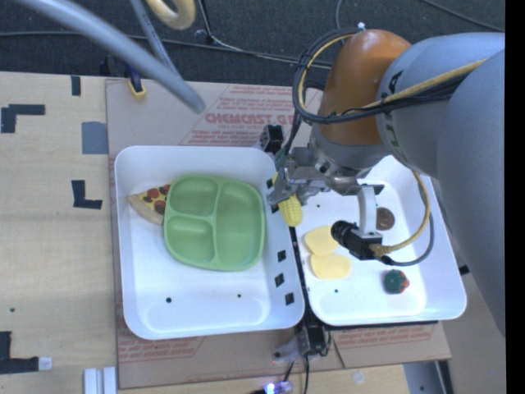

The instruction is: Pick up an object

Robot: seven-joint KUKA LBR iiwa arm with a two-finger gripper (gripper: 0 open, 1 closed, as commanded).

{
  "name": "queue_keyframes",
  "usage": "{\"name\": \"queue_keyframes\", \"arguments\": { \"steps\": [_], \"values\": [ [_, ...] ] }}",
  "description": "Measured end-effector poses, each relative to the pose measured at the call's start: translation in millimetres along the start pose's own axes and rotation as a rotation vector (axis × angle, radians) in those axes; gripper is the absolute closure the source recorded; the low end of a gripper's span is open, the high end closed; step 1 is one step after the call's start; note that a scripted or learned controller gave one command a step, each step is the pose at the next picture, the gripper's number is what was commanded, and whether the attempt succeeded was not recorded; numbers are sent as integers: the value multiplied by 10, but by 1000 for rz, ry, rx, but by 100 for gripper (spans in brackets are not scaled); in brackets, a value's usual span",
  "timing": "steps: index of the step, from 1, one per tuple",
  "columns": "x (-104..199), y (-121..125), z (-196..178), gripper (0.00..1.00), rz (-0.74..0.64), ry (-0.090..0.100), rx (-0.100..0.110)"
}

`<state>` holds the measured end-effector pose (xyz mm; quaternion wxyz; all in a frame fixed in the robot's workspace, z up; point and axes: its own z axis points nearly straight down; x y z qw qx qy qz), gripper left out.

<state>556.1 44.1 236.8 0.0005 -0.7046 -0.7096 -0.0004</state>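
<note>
The gripper (289,194) hangs at the right bin's (426,302) left edge, its fingers seemingly clamped on a yellow corn cob (291,212). In the left bin (148,302), a green divided plate (215,222) overlaps a pizza slice (149,202).

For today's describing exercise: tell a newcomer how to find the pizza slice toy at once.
Look at the left white bin, where a green divided plate lies. At the plate's left edge, partly tucked under it, lies the pizza slice. It is tan with red spots, unlike the plain yellow pieces in the right bin.
</note>
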Motion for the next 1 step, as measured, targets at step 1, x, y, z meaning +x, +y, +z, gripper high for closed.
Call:
{"name": "queue_keyframes", "arguments": {
  "steps": [1],
  "values": [
    [522,151,-39,100,1,0,0]
  ]
}}
